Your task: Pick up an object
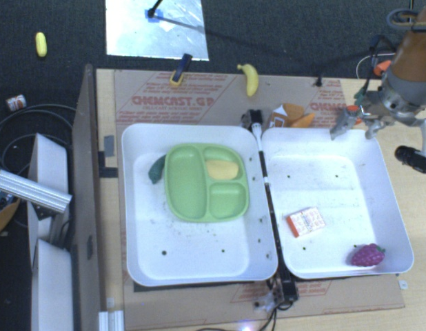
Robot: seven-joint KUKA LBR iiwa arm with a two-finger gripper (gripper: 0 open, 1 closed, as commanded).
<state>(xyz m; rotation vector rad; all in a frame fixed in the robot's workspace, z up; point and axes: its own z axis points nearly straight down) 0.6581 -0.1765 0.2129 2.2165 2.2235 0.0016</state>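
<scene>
My gripper (356, 124) hangs over the far edge of the right bin (378, 185), near its back right corner. Its two fingers (340, 125) are spread apart, open, with nothing between them. In the right bin lie a small red and white box (306, 221) near the front middle and a purple bunch of grapes (367, 255) at the front right corner. The left bin (140, 254) holds a green divided plate (205, 183) with a yellow piece (222, 168) in its far right compartment, and a dark green item (156, 169) lies beside the plate's left rim.
Behind the bins, on the cardboard, lie a yellow banana (250, 79), an orange item (296, 116) and a yellow-handled clamp (178, 71). A black divider (263, 178) runs between the bins. Cables and white boxes (41, 205) stand at the left.
</scene>
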